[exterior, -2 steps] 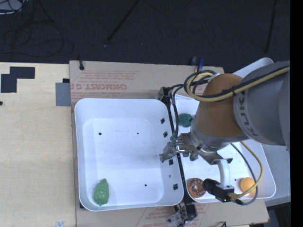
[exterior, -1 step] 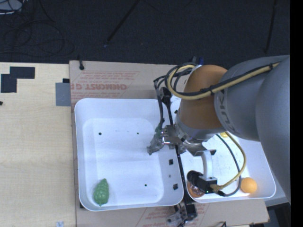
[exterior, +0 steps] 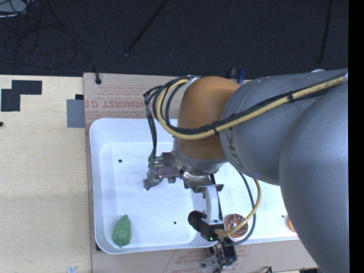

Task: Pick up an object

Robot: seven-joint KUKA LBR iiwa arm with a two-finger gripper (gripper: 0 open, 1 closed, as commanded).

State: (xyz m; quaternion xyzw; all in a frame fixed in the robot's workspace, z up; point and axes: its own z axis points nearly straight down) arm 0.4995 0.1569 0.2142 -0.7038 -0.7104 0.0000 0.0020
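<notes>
Even overhead light washes my white bin (exterior: 108,152) bright, almost glaring at its left wall. My arm (exterior: 296,135) casts only soft shadows beneath. The far background stays dark. The picture is slightly soft and grainy.

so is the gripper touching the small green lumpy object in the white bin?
Apart. The camera view shows bare bin floor between the gripper and the green object in the near-left corner.
</notes>
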